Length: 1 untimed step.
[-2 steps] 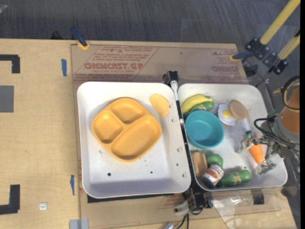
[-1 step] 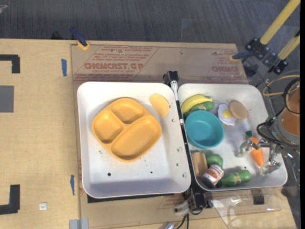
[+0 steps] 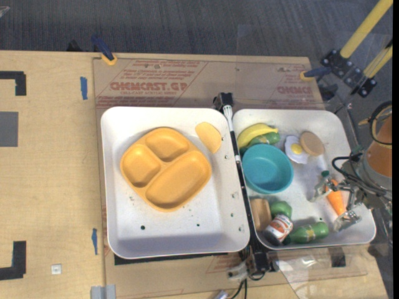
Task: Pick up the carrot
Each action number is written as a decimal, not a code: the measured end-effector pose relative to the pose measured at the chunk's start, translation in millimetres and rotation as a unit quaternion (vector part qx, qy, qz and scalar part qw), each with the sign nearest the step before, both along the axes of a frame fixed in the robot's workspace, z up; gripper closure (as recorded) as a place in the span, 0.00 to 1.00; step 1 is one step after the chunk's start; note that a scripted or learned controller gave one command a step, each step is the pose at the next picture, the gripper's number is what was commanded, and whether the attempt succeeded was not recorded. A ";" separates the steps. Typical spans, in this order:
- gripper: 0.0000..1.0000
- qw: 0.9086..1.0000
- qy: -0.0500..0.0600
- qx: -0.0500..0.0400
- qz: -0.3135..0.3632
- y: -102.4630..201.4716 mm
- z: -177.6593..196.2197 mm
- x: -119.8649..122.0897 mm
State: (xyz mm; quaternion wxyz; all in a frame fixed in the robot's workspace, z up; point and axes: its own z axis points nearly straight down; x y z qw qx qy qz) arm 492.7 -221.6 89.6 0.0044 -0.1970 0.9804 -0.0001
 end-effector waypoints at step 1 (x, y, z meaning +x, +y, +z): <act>0.00 0.989 -0.006 -0.005 0.145 -1.9 0.4 5.7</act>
